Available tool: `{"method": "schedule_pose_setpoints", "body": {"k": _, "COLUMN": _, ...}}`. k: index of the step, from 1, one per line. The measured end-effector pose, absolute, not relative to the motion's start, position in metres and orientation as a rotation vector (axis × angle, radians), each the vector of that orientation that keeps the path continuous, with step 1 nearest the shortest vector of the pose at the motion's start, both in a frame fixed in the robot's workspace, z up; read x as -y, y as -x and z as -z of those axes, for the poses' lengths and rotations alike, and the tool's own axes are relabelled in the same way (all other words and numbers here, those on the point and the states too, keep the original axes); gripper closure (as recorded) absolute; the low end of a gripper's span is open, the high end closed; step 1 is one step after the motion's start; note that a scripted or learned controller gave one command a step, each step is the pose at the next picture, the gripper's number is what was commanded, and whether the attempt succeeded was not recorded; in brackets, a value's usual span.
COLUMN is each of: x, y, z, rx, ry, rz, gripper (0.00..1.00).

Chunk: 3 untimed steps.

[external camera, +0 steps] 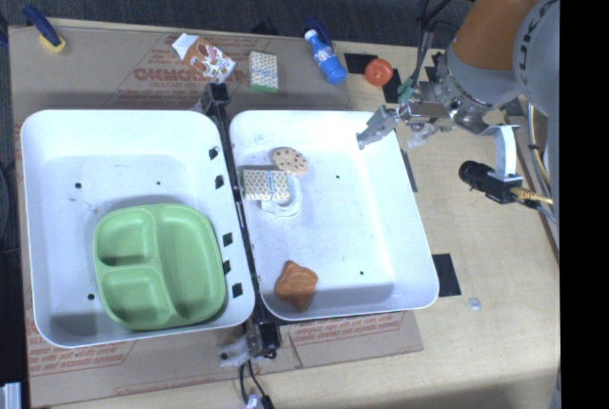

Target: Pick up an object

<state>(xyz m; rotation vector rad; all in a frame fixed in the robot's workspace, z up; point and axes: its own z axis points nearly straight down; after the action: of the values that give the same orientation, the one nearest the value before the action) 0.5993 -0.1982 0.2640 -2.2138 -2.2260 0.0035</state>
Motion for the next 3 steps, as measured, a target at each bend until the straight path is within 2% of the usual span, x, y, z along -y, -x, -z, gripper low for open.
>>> {"method": "schedule_pose_setpoints", "body": {"k": 1, "x": 0.155, "y": -0.525, "z": -0.151, "rx": 2.224, "ry": 2.211, "rz": -0.006, "gripper": 0.0}}
{"method": "schedule_pose_setpoints", "body": {"k": 2, "x": 0.114, "y": -0.476, "z": -0.125, "rx": 2.224, "ry": 2.211, "rz": -0.004, "gripper": 0.0}}
{"method": "schedule_pose_setpoints", "body": {"k": 3, "x": 0.093, "y": -0.52, "z": -0.091, "rx": 2.227, "ry": 2.21, "rz": -0.004, "gripper": 0.0}}
